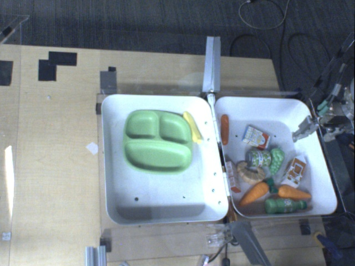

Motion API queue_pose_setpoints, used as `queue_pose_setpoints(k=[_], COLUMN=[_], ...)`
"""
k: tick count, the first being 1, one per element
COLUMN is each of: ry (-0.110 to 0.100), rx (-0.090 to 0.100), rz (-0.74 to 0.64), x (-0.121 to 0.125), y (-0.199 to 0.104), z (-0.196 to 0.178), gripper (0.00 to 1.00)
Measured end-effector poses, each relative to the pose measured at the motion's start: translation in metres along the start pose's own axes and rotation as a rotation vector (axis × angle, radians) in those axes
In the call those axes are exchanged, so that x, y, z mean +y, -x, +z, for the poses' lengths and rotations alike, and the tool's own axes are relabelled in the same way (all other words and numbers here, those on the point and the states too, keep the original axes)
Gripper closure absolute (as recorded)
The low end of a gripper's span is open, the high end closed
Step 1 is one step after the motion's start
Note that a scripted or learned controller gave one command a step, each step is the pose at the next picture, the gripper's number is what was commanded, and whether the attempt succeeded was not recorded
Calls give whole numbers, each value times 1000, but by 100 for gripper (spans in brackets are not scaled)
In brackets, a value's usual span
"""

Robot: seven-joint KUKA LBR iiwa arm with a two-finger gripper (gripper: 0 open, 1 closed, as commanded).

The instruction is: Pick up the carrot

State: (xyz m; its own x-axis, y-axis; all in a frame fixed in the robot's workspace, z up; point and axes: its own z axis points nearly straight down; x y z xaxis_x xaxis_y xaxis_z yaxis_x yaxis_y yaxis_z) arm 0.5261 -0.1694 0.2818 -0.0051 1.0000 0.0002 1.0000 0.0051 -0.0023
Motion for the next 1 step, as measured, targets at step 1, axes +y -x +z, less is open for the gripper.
queue_pose_setpoints(k=[1], ry=[1], rx=[1], rz=[-353], x=[-36], y=[-17], z=[80], gripper=[0])
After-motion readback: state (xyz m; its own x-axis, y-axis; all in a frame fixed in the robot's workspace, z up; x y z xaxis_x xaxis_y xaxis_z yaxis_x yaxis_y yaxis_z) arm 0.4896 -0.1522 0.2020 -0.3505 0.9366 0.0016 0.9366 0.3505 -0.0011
